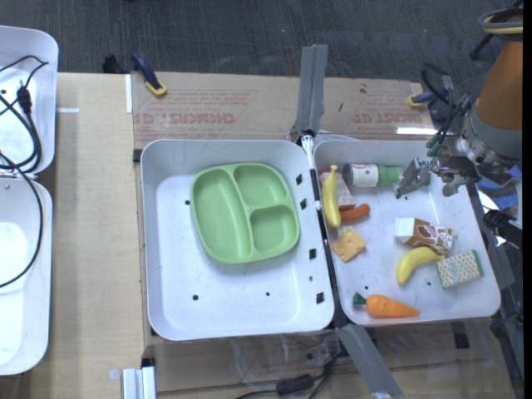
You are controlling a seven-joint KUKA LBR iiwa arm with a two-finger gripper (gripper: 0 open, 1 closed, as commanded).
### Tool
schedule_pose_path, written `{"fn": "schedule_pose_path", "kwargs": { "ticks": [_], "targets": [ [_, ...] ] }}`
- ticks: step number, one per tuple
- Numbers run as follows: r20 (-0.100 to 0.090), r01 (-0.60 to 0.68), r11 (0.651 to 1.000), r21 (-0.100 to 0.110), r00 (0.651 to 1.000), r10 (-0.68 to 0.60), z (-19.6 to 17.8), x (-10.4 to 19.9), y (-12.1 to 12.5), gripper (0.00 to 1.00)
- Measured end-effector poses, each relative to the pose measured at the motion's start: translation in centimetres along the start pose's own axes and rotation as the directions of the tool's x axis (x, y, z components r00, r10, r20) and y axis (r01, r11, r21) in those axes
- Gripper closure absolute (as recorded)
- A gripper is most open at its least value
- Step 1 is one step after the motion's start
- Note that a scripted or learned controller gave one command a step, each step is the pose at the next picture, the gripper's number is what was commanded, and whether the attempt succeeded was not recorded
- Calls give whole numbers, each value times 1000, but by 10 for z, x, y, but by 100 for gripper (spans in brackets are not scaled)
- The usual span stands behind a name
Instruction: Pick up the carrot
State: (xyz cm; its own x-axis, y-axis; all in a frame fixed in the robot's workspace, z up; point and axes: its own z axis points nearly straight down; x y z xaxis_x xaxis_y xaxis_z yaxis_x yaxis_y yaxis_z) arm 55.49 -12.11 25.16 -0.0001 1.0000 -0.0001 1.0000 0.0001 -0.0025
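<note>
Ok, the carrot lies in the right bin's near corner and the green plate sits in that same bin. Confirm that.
Not quite. The carrot does lie at the near edge of the right bin, but the green plate sits in the left bin, as the camera view shows.

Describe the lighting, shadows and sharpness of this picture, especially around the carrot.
Camera view: even, soft overhead light; the carrot sits sharp with just a faint shadow on the right bin; no strong glare on the green plate; the gripper looks slightly soft; bench edges bow mildly.
</note>
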Motion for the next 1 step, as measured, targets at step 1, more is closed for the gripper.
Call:
{"fn": "schedule_pose_path", "kwargs": {
  "ticks": [1],
  "targets": [
    [0, 559, 829, -1, 829, -559, 62, -21, 15, 0]
  ]
}}
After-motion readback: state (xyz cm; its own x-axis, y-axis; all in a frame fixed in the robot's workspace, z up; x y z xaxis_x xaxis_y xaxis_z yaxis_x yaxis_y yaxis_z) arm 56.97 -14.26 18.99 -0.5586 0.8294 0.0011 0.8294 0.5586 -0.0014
